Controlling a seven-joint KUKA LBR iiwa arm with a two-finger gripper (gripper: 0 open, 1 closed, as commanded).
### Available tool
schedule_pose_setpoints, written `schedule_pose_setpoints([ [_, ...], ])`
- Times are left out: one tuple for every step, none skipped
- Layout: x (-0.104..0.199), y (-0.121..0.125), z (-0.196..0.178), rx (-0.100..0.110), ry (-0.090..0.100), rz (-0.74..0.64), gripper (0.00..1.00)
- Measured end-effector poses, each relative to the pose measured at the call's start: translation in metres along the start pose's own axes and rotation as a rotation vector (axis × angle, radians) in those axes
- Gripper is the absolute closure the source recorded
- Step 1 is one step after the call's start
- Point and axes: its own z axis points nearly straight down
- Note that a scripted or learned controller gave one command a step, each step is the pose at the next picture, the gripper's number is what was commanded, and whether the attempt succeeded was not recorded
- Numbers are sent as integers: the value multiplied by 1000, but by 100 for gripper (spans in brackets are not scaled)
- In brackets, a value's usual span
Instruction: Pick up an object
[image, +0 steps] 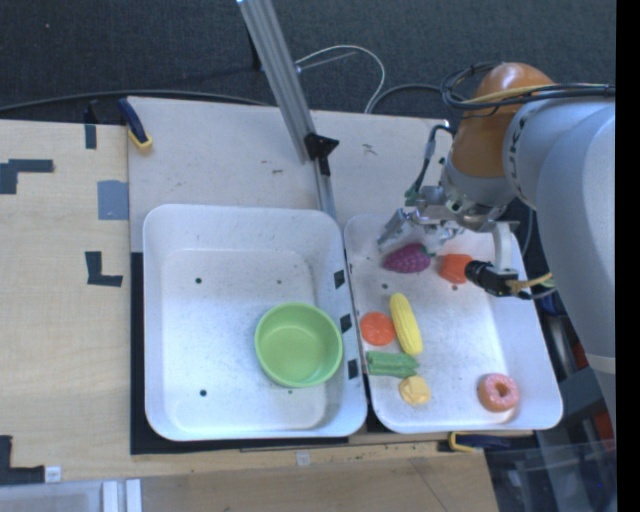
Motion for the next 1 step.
schedule_pose_setpoints([
  [1,-1,51,-2,-1,0,0],
])
